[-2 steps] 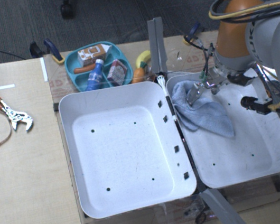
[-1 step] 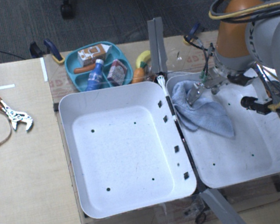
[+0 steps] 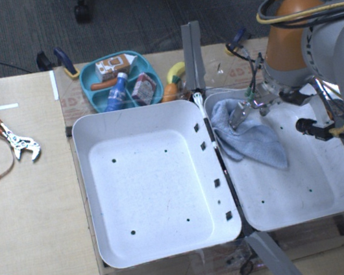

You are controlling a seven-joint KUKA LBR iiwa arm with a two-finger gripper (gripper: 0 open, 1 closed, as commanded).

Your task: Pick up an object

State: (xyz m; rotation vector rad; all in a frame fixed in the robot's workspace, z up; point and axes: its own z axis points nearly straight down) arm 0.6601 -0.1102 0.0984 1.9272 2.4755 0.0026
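The left bin, nearest and largest, sits beside the right bin, where a crumpled blue-grey cloth lies in the far-left corner against the dividing wall. The arm reaches down so that the jaws are at the cloth's upper folds, touching or just above them, but I cannot tell whether they are spread or pressed together. This looks like the grasp step; next, a firm pinch on a fold and a straight lift seem called for.
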